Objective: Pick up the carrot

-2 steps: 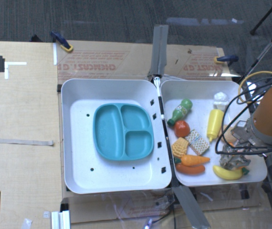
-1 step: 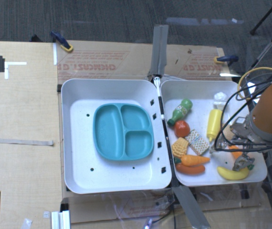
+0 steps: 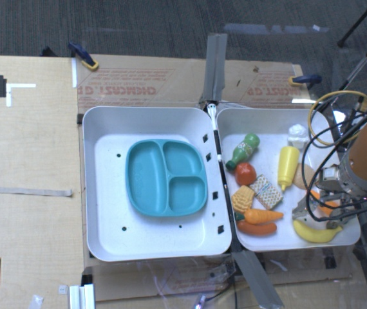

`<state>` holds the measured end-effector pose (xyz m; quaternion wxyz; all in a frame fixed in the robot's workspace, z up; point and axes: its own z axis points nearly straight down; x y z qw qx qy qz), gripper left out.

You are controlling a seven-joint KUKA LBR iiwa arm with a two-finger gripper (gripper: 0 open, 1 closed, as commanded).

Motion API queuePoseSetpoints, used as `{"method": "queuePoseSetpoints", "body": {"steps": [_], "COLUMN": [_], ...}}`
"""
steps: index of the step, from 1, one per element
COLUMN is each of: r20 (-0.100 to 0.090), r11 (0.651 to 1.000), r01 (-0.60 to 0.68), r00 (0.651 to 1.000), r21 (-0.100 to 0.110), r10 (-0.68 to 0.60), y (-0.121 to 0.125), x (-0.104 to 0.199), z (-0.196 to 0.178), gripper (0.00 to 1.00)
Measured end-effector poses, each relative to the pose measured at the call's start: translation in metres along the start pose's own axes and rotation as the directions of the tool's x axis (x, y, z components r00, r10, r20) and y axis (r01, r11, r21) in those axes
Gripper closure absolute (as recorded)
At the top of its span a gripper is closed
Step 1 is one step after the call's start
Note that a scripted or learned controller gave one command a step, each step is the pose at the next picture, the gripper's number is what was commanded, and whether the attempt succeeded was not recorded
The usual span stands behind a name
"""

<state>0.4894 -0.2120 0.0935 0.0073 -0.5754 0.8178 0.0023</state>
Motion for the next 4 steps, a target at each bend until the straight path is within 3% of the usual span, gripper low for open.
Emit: {"method": "queuePoseSetpoints", "body": {"steps": [1,2,3,4], "r20": [-0.003,-0.001,-0.006,0.001], "r11": [0.998,0.999,0.99,0.997], "r01": [-0.057,0.033,-0.139,0.071], "r00": [0.998,0.999,0.99,0.997], "r21": [-0.006,-0.012,-0.001,-0.008], "r10": [0.057,-0.033,0.139,-0.071], "y": [-0.005,-0.02,-0.068,-0.089], "x": [0.0,-0.007,-0.02,-0.032], "z": [0.001,0.003,0.001,0.002], "gripper": [0.0,0.0,0.0,0.0]}}
